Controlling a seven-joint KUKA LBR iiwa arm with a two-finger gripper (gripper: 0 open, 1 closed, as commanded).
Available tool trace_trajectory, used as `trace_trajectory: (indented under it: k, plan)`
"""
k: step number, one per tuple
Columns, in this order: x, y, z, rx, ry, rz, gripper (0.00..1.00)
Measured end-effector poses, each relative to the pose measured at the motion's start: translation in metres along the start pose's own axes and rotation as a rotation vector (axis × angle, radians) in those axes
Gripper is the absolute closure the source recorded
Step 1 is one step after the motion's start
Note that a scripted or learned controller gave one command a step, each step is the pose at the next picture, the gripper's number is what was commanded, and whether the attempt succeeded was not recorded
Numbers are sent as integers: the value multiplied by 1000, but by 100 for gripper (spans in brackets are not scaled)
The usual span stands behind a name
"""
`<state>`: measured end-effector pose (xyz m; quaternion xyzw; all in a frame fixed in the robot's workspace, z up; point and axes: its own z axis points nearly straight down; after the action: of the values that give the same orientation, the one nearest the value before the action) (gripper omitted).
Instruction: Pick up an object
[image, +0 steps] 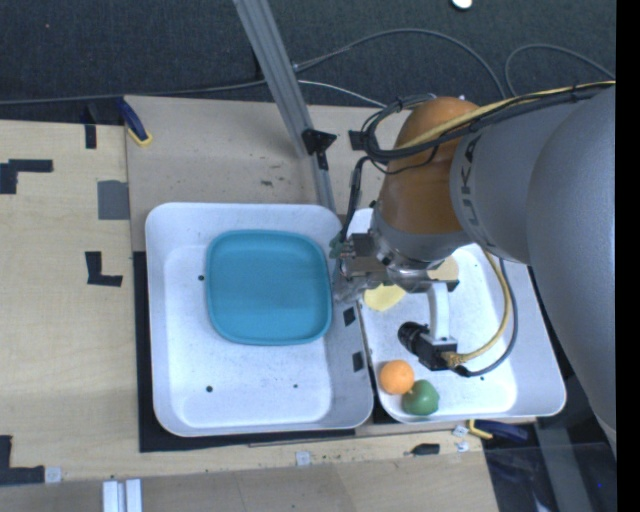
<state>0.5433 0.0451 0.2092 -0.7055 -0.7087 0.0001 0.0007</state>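
The grey arm with its orange band reaches down over the right bin. Its gripper hangs low near that bin's left wall, beside the divider between the bins. A pale yellow object lies just right of the gripper, partly hidden under the wrist. An orange ball and a green round object rest together at the front left of the right bin. A blue-green square plate lies in the left bin.
A grey metal pole slants across the back of the bench above the bins. Black and yellow cables loop down from the wrist over the right bin. The wooden bench stretches to the left.
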Motion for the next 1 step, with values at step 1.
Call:
trace_trajectory:
  k: [1]
  plan:
    - [51, -12, -5, 0, 0, 0, 100]
